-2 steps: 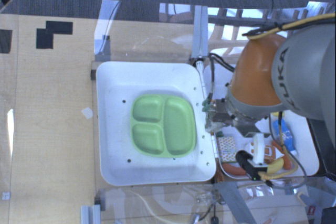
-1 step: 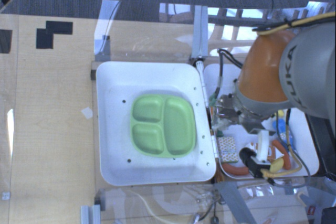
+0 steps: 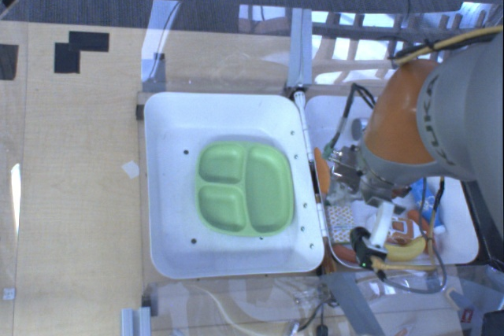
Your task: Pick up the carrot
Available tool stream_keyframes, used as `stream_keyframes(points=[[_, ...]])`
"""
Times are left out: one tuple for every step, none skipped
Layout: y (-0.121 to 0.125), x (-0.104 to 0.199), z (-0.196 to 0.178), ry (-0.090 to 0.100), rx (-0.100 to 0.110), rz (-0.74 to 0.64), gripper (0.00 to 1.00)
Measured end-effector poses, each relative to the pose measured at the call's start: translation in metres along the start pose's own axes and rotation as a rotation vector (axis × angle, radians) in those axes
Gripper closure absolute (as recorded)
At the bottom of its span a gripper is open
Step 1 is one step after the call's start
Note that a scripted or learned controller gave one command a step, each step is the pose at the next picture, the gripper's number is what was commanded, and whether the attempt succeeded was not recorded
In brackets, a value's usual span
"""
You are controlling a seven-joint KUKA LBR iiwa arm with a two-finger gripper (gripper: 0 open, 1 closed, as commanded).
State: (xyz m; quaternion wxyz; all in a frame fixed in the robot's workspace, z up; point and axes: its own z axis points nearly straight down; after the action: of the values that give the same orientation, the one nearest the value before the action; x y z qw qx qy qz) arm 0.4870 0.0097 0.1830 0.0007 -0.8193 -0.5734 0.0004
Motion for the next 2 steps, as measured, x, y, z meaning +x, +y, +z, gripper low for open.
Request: stream_keyframes(points=[[-0.006,0.045,-0.014,0.0,-0.002,0.049,1.0],[-0.029,0.081,-0.009,0.0,-0.002,0.321,1.0]])
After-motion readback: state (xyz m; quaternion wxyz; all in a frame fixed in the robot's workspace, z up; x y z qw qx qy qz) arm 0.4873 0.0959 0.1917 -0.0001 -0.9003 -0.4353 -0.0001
